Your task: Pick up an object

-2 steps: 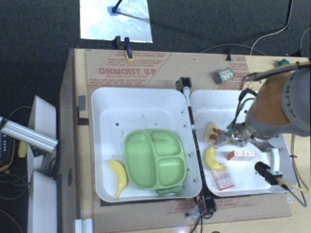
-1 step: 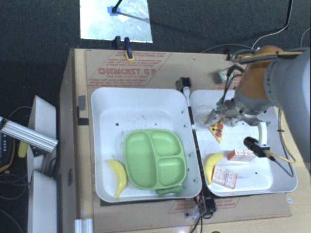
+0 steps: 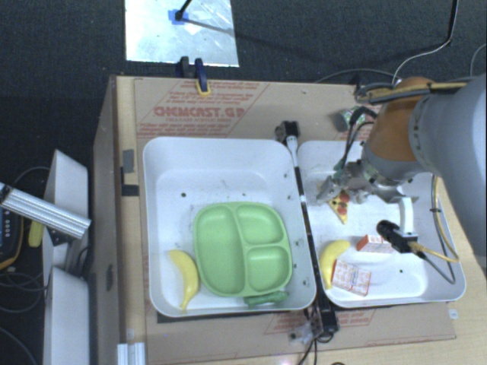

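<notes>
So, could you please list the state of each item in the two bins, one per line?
Green divided plate: flat in the left bin, right way up.
Banana: lying beside the plate's left edge.
Second banana: lying in the right bin by the divider.
Red-and-white packet: flat, near the second banana.
Small orange box: lying on its side.
Gripper: low over the right bin.

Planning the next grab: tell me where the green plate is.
The green plate lies in the left bin, toward its front, with a banana touching its left edge.

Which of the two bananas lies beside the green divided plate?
The banana in the left bin, at the green divided plate's lower-left edge. The other banana lies in the right bin.
</notes>
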Controlling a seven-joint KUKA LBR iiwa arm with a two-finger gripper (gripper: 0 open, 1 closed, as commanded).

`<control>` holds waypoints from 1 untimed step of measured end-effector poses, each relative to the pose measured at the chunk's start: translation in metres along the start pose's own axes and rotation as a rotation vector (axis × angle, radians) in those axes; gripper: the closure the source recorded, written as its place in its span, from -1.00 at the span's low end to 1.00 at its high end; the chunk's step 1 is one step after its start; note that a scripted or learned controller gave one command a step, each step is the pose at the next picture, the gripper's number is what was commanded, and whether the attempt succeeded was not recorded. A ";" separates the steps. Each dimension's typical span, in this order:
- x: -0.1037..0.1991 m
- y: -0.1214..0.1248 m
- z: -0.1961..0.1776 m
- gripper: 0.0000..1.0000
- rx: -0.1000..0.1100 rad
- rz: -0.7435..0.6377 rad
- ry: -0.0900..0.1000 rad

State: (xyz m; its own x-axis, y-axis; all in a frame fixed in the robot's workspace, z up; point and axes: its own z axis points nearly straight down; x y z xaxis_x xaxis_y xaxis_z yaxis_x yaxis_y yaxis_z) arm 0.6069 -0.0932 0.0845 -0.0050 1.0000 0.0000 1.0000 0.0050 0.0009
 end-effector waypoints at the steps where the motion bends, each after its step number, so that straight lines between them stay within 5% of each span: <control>1: 0.000 0.001 -0.011 1.00 -0.002 -0.001 0.000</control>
State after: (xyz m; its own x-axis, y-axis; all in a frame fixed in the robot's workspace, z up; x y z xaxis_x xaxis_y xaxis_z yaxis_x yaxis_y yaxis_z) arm 0.6079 -0.0935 0.0957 -0.0062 1.0000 0.0003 1.0000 0.0062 0.0032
